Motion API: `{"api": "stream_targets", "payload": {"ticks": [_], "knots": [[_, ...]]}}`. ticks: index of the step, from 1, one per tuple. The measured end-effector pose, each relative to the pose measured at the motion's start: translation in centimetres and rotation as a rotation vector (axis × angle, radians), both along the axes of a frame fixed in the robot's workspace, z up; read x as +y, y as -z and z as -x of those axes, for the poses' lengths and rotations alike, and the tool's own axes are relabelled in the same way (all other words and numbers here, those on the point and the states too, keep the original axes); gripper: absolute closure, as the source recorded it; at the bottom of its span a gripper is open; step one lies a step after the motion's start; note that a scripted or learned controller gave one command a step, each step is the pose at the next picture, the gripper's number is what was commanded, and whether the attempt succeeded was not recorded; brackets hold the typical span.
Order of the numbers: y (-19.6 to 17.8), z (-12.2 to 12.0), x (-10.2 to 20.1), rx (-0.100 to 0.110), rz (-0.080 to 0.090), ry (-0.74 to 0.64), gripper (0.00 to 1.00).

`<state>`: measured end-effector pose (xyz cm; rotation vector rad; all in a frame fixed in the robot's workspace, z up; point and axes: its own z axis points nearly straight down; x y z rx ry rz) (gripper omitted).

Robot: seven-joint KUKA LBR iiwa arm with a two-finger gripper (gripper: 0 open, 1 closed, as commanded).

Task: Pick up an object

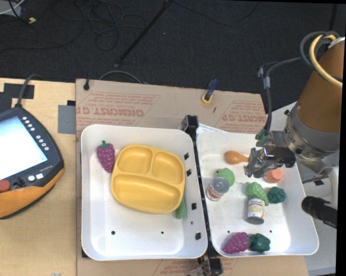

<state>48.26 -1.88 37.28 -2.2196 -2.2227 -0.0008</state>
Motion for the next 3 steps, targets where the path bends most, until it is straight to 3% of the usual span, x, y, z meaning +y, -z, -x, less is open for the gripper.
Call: {"api": "stream_targets", "payload": {"ticks": [1, 2, 3], "knots": [[-3.9, -2.2, -1.4, -0.002, 0.002, 0.001, 1.0], [-3.6, 0.0, 8.0, 0.004, -0.001, -0.009, 1.0], [-5.8, 0.7, 4.7, 0.0, 0.001, 0.002, 1.0]]}}
